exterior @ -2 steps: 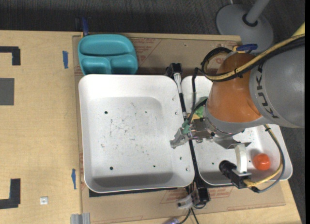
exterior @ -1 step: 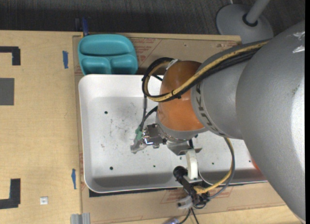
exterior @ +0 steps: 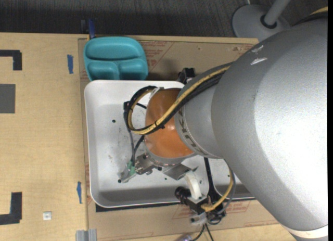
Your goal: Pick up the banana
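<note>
Grey and bulky, the arm (exterior: 270,125) fills the right half of the view, closest to the lens, and reaches leftward over the white bin (exterior: 99,130). Its orange band (exterior: 164,125) sits above the middle of the bin, with black and yellow cables (exterior: 138,117) looping off its left side. Below the band the hand (exterior: 136,168) points down toward the bin floor near the front wall, but the wrist hides it so much that I cannot tell how it is set or whether it touches anything. No part of the banana can be made out; most of the bin floor lies under the arm. Behind the bin, a teal divided tray (exterior: 115,58) rests on the cardboard-covered surface (exterior: 41,130), touching the bin's back rim.
</note>
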You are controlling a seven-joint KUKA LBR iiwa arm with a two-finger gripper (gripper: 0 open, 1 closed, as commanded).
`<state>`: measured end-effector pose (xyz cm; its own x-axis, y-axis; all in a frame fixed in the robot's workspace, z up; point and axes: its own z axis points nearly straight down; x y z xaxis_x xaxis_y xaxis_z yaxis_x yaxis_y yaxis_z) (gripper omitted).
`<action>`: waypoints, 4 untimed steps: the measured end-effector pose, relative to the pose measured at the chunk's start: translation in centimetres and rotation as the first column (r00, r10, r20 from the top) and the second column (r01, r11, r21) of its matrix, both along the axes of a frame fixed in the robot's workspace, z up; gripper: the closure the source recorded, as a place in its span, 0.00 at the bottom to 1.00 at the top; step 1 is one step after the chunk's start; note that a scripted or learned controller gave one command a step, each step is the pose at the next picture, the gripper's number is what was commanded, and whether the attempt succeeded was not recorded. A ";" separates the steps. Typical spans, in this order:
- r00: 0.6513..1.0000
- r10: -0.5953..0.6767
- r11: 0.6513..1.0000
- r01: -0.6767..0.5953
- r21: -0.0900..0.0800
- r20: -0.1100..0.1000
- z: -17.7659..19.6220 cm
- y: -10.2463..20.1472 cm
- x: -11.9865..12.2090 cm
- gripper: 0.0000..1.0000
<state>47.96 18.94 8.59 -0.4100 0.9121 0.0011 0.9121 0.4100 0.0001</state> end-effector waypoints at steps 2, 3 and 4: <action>0.850 -0.526 0.850 0.526 -0.002 0.000 9.1 2.0 -0.1 0.00; 0.929 -0.369 0.929 0.369 0.001 0.000 0.0 3.6 0.0 0.00; 0.929 -0.369 0.929 0.369 0.006 0.001 1.1 3.8 0.1 1.00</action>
<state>48.04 22.72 9.69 -0.0446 0.9990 0.0062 0.9990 0.0446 0.0039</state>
